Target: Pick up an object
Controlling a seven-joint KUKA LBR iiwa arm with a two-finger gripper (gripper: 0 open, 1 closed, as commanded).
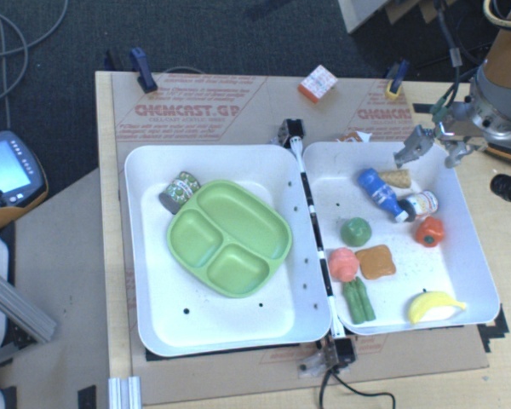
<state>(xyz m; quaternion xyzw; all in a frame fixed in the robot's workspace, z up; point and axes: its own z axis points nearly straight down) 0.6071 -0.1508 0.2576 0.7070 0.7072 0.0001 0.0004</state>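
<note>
My gripper hovers over the far edge of the right bin, open, with nothing between its fingers. Just below it lie a tan cracker, a blue bottle and a small white jar. Further forward sit a red pepper, a green ball, a pink ball, a brown toast slice, a green cucumber and a yellow banana.
The left bin holds a green divided plate with a small can at its far left corner. A coloured cube lies on the bench behind the bins. Blue clamps grip the bench's far edge.
</note>
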